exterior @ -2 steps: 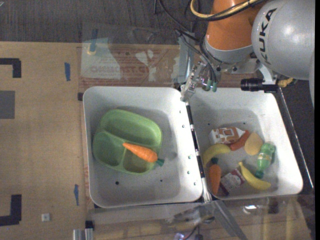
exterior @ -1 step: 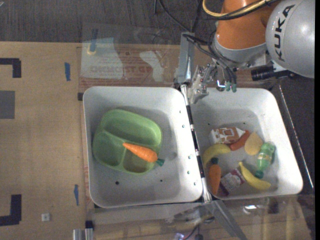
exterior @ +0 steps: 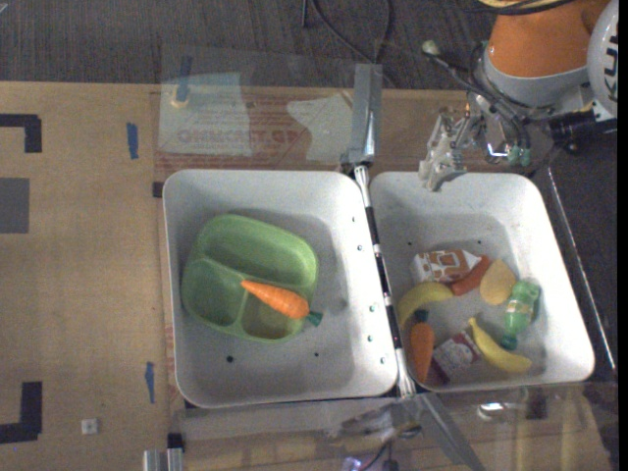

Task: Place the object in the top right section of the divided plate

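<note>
The arm reached in from the upper right of the right bin (exterior: 564, 253), its orange band (exterior: 540, 32) sitting above a pale grey wrist ring (exterior: 535, 84). Below the ring the wrist angled down and to the left, ending in the claw (exterior: 439, 170). The claw hung at the far rim of the right bin, near that bin's back left corner, with its pale fingers (exterior: 433, 168) pointing downward. Nothing showed between the fingers.
</note>
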Robot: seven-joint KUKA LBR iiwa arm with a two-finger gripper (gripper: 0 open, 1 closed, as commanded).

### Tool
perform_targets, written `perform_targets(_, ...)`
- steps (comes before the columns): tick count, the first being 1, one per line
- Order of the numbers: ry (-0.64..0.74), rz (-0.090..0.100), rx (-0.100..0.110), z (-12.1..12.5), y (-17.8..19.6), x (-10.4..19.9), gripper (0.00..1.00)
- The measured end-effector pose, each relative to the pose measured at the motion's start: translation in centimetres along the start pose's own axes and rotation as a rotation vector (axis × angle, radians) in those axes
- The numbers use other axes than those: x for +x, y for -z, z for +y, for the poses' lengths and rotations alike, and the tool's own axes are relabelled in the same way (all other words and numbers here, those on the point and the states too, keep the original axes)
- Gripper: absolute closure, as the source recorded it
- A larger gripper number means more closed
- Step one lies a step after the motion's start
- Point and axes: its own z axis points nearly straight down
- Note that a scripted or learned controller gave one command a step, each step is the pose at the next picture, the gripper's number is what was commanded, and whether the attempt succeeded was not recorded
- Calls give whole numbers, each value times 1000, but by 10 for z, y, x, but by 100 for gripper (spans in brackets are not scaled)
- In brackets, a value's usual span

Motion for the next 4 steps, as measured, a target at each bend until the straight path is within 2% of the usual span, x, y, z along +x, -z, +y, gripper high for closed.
perform_targets(1,0,0,-1,0,0,0,0)
perform_targets(2,-133,0,1,-34,88,-4,0)
perform_targets(3,203,-2,0,-53,176,1,0)
perform_targets(4,-31,3,1,-86,34,26,0)
